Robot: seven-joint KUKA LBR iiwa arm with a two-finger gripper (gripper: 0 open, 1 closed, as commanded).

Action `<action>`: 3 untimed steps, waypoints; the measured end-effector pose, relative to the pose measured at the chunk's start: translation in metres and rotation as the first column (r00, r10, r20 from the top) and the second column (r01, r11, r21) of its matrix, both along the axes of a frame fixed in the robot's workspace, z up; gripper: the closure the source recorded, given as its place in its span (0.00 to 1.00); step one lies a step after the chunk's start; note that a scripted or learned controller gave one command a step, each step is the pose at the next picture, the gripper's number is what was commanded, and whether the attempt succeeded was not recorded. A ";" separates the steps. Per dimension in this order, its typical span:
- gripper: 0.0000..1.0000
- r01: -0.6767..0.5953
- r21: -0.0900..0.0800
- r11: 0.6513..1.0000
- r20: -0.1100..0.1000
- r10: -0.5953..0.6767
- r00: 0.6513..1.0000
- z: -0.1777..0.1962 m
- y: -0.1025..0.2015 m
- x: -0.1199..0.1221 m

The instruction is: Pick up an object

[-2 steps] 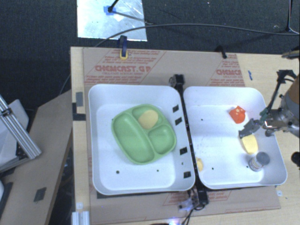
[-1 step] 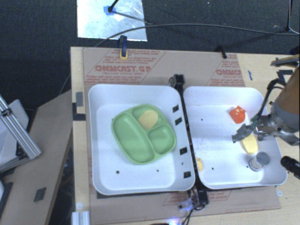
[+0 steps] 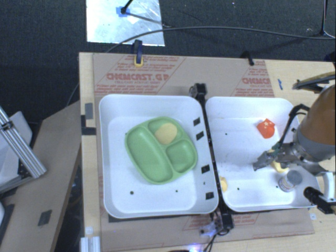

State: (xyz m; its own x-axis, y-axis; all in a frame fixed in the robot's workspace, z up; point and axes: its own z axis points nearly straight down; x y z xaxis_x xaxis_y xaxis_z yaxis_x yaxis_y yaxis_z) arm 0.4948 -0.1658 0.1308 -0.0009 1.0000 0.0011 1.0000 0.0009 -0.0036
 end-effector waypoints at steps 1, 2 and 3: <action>0.00 0.001 -0.001 1.000 0.004 -0.001 1.000 -0.048 0.000 0.000; 1.00 0.000 -0.002 1.000 0.007 0.000 1.000 -0.035 0.000 0.002; 1.00 -0.002 -0.003 1.000 0.009 0.002 1.000 0.011 0.001 -0.004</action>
